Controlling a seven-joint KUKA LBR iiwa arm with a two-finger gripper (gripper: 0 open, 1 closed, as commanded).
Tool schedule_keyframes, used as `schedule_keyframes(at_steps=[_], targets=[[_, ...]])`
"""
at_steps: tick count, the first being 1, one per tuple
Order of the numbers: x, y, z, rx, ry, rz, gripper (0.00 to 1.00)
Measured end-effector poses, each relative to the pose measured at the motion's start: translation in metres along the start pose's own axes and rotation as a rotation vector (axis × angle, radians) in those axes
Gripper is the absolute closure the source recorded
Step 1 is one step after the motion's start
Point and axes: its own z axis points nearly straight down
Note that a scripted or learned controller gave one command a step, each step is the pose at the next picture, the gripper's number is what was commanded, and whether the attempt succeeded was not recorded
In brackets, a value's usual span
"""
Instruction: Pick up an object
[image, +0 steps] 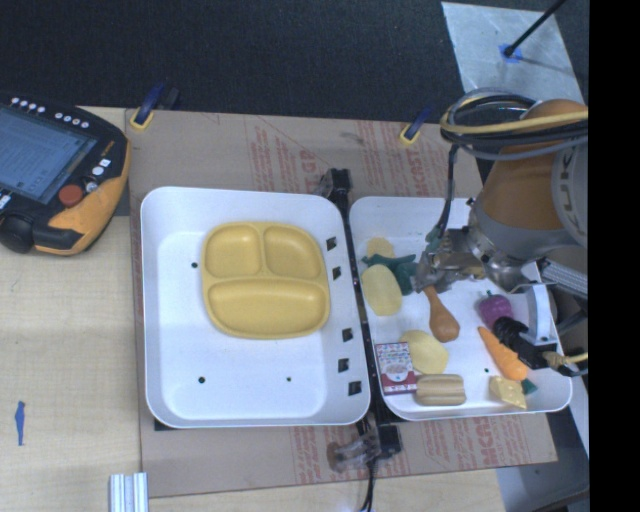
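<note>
1. Fingers first: we cannot tell whether they are apart or together, because the gripper (437, 272) reads as one dark, blurred mass low over the right bin (400, 215), and we see nothing clearly between them.
2. Just beside that mass lie the likeliest picks: the green piece (398, 268) on its left, the pale yellow piece (381, 288) touching the green one, and the brown drumstick-shaped piece (440, 318), whose thin end points up towards the gripper.
3. To do this step well, we judge that we should commit to one piece, centre on it and come down straight. The brown piece's narrow neck looks the easiest to span. The green and pale yellow pair sit so close that a grasp there may nudge one away.
4. Further out lie a carrot (500, 355), a purple piece (495, 305), a tan roll (440, 389) and a small red box (395, 365), all well apart from the gripper.
5. We leave the left bin (170, 300) and its yellow divided plate (266, 278) alone.
6. Hard to make out: the arm's body covers the right bin's far corner, and part of the green piece is hidden under the gripper, so we cannot name it.
</note>
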Motion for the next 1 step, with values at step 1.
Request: schedule_keyframes(at_steps=[1], targets=[[0.052, 0.0221, 0.0024, 0.004, 0.0, -0.001, 1.0]])
